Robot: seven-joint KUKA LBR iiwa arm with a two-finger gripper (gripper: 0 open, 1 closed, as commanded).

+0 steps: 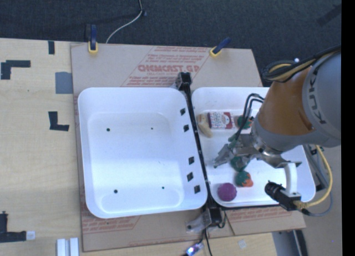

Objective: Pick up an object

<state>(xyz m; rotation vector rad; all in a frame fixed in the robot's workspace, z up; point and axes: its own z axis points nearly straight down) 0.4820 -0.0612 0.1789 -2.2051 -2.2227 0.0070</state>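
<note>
Robot arm (pixel 294 110) leaning into the right bin (pixel 252 198) over a scatter of small objects.

We are watching the grey arm with its orange band reaching in from the right and bending down over the right bin, its gripper (pixel 236 155) hanging low near the bin's middle; we cannot tell from this angle whether anything is being pinched there or how the fingers are set. Just below the gripper a small green-and-orange object (pixel 243 180) is lying on the bin floor, with a purple ball (pixel 226 192) sitting beside it toward the front edge. A red-and-white packet (pixel 219 120) is resting near the bin's far side, close to the divider (pixel 191 138). The left bin (pixel 133 149) is lying alongside, on the brown board (pixel 166 66).
</note>
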